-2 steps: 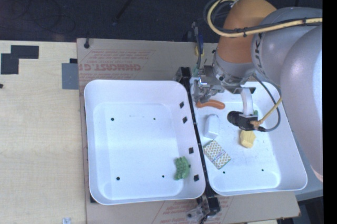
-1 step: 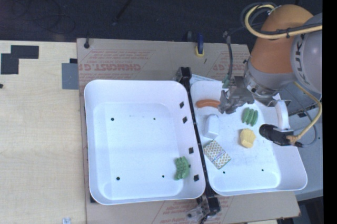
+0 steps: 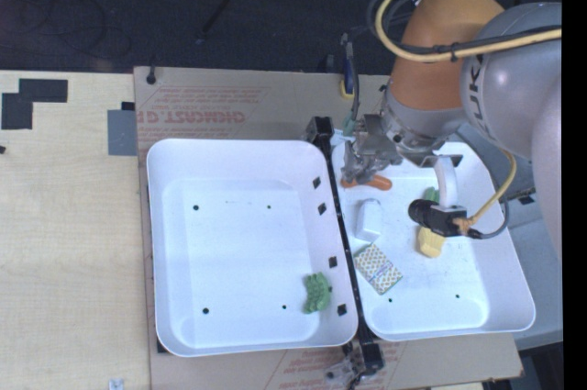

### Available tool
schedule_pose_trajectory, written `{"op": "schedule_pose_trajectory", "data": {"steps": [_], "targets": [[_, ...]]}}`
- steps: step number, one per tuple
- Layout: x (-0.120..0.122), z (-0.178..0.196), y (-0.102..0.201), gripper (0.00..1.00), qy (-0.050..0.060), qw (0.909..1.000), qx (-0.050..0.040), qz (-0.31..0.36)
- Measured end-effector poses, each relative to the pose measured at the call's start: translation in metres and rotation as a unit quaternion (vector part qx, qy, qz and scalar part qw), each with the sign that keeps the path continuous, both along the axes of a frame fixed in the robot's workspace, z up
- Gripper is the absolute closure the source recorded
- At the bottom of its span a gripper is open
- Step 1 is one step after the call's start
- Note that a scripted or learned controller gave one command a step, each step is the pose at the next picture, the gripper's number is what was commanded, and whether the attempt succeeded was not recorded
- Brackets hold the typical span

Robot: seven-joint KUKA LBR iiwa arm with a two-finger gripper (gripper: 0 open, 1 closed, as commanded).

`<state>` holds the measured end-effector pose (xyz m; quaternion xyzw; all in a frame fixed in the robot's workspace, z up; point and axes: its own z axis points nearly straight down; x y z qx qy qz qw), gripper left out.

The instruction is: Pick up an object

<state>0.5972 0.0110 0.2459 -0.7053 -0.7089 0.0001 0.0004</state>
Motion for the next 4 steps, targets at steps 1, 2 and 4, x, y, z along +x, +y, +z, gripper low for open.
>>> {"op": "schedule_pose_trajectory", "data": {"steps": [1, 2, 4], "targets": [[-0.051, 0.013, -0.01, 1.0, 0.003, 1.0, 0.0004, -0.004], [-0.024, 0.076, 0.056, 1.0, -0.002, 1.0, 0.0003, 0.0], [0.045, 0.026, 0.083, 1.0, -0.001, 1.0, -0.0007, -0.001]]}}
